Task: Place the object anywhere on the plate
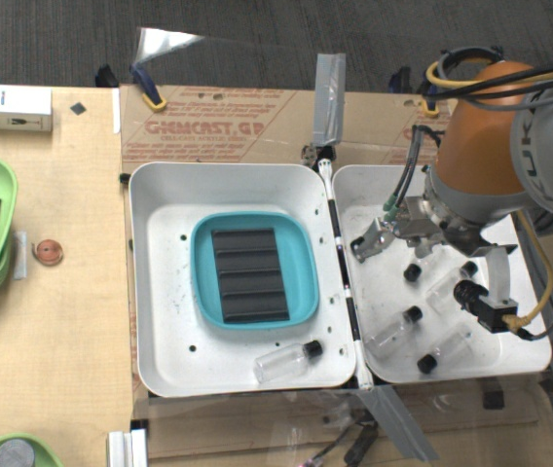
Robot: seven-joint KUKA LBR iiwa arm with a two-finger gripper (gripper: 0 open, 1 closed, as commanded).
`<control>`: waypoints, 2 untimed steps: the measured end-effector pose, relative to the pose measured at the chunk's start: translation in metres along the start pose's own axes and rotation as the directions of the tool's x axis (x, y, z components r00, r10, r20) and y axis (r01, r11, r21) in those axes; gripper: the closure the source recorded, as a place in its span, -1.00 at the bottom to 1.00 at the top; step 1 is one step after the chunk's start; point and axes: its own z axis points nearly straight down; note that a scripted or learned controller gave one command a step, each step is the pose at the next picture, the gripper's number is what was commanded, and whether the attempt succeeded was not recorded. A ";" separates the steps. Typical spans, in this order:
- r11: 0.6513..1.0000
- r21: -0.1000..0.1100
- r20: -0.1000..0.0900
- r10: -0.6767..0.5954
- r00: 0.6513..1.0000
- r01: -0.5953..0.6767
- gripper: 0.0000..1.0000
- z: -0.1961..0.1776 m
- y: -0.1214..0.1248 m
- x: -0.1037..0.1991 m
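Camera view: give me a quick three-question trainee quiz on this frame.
1. True or false: the teal plate sits in the left bin.
2. The clear vial in the left bin lies: A) on the plate, B) on the bin floor near the plate's front edge, C) outside the bin.
3. Over which bin is the tool?

Key: 1 true. 2 B. 3 the right bin, where more black-capped vials lie.
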 end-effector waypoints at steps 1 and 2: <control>0.997 0.000 0.000 0.082 0.997 -0.082 -1.00 -0.056 0.014 -0.051; 0.992 0.001 0.000 0.125 0.992 -0.125 -1.00 -0.192 0.021 -0.064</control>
